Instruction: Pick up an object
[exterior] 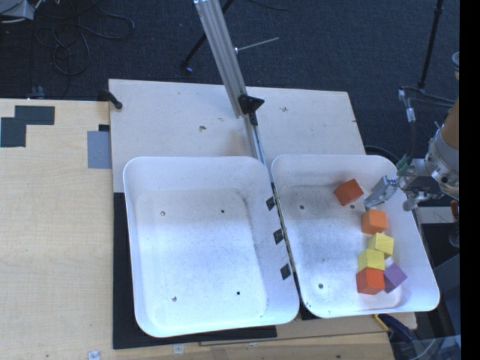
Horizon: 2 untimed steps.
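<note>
Several small blocks lie in the right bin (pixel 322 291). One orange block (pixel 348 192) sits alone near the bin's middle. Along the right wall runs a row: a second orange block (pixel 374 220), two yellow blocks (pixel 383 243) (pixel 370 259), a red block (pixel 369 280) and a purple block (pixel 394 276). My gripper (pixel 394 195) reaches in over the bin's right rim, just above the row's top end and right of the lone orange block. Its two fingers stand apart, open, with nothing between them.
The left bin (pixel 196 238) lies beside the right one, with a divider and black clips (pixel 277 235) between them. A slanted metal rail (pixel 225 58) rises behind the bins. The arm's wrist (pixel 444 160) hangs at the right edge.
</note>
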Each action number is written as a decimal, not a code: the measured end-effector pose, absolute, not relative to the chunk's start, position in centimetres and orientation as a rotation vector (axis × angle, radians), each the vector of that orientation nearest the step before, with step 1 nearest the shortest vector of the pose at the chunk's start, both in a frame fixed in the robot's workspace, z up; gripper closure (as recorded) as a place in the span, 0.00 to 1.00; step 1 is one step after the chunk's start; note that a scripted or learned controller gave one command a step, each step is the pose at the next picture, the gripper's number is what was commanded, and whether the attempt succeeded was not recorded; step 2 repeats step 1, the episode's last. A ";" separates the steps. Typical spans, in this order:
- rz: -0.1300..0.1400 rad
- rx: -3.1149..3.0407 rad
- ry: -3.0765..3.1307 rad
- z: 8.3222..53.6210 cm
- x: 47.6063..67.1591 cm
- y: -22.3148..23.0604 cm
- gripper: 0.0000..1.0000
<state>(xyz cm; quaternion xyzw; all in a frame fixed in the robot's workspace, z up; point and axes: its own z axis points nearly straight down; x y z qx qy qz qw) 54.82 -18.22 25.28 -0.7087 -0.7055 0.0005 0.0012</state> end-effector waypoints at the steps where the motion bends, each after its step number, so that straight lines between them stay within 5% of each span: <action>1: 0.006 -2.213 -2.221 10.7 62.4 -19.4 0.00; 2: 0.006 -2.213 -2.221 10.7 62.4 -19.4 0.00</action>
